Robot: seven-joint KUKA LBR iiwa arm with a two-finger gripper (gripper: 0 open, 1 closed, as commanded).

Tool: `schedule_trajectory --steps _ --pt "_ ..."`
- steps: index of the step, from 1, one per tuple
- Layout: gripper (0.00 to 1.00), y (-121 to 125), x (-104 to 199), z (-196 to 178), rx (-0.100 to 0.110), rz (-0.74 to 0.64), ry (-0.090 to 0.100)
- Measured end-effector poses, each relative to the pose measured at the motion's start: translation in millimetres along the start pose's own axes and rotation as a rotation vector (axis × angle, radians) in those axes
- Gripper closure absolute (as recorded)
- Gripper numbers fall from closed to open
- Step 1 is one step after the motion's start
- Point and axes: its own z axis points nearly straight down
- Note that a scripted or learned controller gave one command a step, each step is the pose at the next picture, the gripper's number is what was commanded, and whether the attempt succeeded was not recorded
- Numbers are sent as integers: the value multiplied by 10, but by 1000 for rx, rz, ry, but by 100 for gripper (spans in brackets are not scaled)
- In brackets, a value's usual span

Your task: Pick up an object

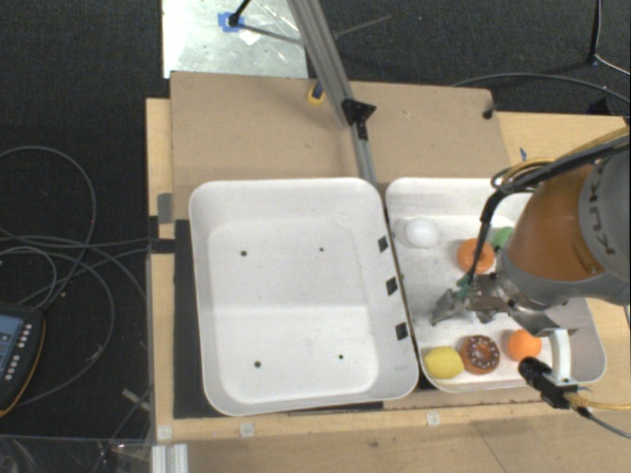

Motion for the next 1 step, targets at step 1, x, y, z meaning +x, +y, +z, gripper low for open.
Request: schedule_trajectory --steps 1 --pt "100 23 -11 -135 -8 1 -2"
